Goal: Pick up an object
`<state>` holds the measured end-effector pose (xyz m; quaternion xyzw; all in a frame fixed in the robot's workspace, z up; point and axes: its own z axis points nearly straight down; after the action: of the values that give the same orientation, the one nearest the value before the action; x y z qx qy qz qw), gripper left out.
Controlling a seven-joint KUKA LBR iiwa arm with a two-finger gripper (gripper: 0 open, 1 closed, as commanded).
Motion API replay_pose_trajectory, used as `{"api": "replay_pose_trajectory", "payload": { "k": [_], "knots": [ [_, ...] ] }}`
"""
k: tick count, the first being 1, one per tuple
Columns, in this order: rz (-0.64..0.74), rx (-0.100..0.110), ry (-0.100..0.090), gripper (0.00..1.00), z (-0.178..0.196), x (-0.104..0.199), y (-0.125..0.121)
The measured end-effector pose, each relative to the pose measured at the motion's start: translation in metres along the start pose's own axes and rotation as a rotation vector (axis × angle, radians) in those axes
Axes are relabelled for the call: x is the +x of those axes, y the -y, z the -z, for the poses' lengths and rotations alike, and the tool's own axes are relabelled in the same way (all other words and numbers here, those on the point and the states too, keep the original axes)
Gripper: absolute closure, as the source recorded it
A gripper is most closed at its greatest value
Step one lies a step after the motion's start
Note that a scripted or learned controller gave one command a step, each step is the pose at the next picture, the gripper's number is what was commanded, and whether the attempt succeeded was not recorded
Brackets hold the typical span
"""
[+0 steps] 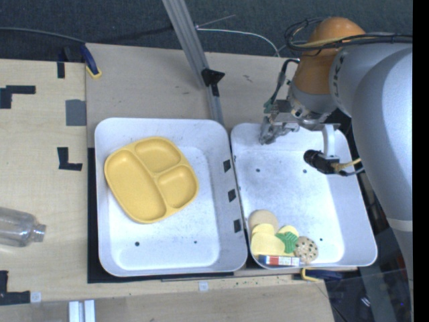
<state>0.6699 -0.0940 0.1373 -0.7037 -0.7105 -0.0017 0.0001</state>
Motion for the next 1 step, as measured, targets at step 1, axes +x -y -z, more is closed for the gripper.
{"api": "replay_pose_trajectory", "payload": {
  "k": [1],
  "knots": [
    [-0.011, 0.014, 0.002, 1.0, -0.0323, 0.005, 0.081]
  ]
}}
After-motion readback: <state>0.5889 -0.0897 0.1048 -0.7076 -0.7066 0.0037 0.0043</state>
